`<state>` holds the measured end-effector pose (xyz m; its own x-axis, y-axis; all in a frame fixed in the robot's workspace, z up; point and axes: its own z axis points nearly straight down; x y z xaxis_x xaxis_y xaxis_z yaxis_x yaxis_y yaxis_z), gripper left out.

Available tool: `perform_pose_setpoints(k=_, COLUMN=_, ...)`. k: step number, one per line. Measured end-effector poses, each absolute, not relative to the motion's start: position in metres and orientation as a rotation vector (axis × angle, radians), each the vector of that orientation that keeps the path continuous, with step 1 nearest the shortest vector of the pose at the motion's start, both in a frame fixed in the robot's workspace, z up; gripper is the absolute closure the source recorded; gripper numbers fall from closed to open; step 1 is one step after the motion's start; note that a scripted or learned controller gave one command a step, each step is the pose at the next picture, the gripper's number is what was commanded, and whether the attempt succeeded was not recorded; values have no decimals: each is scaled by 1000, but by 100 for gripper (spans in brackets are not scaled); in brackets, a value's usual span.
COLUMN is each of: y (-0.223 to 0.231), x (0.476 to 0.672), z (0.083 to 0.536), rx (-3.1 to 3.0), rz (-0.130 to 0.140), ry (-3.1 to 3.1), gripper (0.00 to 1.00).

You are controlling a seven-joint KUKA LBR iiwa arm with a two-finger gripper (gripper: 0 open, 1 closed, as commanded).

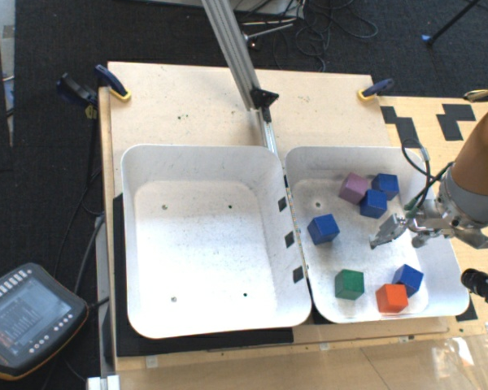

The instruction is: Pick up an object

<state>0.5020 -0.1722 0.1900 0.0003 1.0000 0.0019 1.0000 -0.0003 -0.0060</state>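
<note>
1. A grey robot arm [472,193] with an orange band reaches in from the right over the right-hand white bin [302,162] on a pale wooden bench [195,108].
2. Its gripper [385,234] hangs above the bin floor, roughly mid-bin, pointing left and down. Nothing sits between the fingers; how far they stand apart is hard to judge from this slant, so I cannot tell.
3. Six small blocks lie in that bin. A purple block [355,188] sits near the top, touching or just beside a blue block [373,203], with another blue block [385,185] close behind it.
4. A lone blue block [323,228] rests left of the gripper, near the bin's inner wall.
5. Toward the front edge stand a green block [350,283], an orange block [392,297] and, just beside the orange one, a fourth blue block [408,279].
6. The left bin [130,218] lies alongside, its rim meeting the right bin's.
7. A handheld control pad [24,319] rests on the floor at lower left.
</note>
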Motion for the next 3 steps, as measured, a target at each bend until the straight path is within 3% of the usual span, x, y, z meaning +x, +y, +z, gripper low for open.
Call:
perform_pose_setpoints(k=1, y=-170, x=497, z=127, rx=-2218, rz=5, ry=-2216, gripper=0)
perform_pose_setpoints(k=2, y=-171, x=500, z=140, rx=-2223, rz=-2, ry=-2223, gripper=100)
perform_pose_setpoints(k=3, y=-174, x=501, z=204, rx=-2224, rz=-5, ry=-2229, gripper=100)
